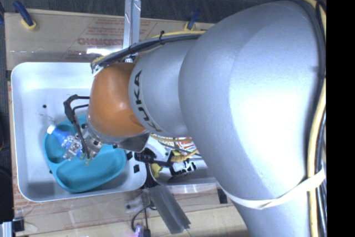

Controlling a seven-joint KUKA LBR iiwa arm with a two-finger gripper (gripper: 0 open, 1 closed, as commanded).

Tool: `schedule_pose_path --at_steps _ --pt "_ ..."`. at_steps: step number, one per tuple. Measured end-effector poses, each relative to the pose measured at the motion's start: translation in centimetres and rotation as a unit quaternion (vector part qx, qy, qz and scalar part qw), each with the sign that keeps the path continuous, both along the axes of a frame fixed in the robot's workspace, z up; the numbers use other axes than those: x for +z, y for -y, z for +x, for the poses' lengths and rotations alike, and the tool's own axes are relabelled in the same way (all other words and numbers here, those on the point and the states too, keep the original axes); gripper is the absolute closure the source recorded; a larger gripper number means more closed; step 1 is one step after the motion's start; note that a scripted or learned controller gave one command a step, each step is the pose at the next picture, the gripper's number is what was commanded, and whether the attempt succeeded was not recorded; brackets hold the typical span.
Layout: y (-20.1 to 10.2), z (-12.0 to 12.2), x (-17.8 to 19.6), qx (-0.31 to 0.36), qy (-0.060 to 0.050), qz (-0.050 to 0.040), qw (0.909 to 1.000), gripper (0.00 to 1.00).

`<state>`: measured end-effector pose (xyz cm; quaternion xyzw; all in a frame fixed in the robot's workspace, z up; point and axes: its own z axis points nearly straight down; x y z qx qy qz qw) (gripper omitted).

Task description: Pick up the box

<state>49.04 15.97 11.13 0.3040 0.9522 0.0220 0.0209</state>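
Note:
My grey arm with its orange band [111, 100] covers most of the view and reaches over the left bin [28, 91]. The gripper [76, 145] hangs low over a turquoise, bowl-like object [91, 172] in that bin's near part, touching or just above its left rim. A small piece of a white, yellow and orange printed package [180, 154], which may be the box, peeks out under the arm at the edge of the right bin. Most of it is hidden.
The left bin's far half shows bare white floor with a few small dark specks [44, 107]. A metal post [132, 22] stands behind the bins. Blue clamps [25, 15] hold the cardboard-covered bench. The arm hides the right bin.

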Motion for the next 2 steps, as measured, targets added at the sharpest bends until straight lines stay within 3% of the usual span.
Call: schedule_pose_path --at_steps 1,2 --pt "-5.89 -1.49 4.05 0.101 -0.025 -0.0174 0.9944 1.00" --pt "-5.93 -1.42 5.01 0.103 -0.025 -0.0176 0.9942 1.00"
